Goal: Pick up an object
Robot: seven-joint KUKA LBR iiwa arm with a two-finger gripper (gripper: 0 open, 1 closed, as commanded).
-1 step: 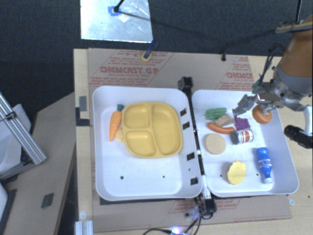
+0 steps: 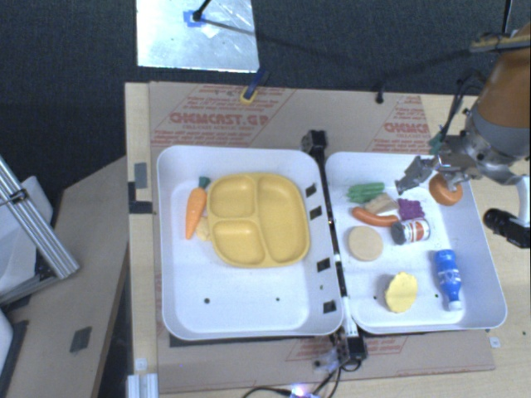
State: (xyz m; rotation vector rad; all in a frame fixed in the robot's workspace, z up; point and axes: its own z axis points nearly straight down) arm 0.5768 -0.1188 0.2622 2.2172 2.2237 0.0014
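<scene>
My gripper [image 2: 415, 177] hangs over the far part of the right bin [image 2: 489, 247], reaching in from the right. Just below it in the view lie a purple bunch of grapes [image 2: 410, 208] and a small can [image 2: 412, 231]. An orange round piece [image 2: 446, 190] sits right beside the gripper. Further left are a green vegetable [image 2: 365, 191], a red sausage [image 2: 375, 216] and a tan round disc [image 2: 365, 243]. A yellow piece [image 2: 401, 292] and a blue bottle [image 2: 447, 278] lie near the front. I see nothing held in the gripper.
The left bin [image 2: 174, 288] holds a yellow divided plate [image 2: 253, 219] and a carrot [image 2: 195, 210] at its left. A black divider [image 2: 328, 222] runs between the bins. A shiny metal sheet [image 2: 197, 23] lies beyond the bench.
</scene>
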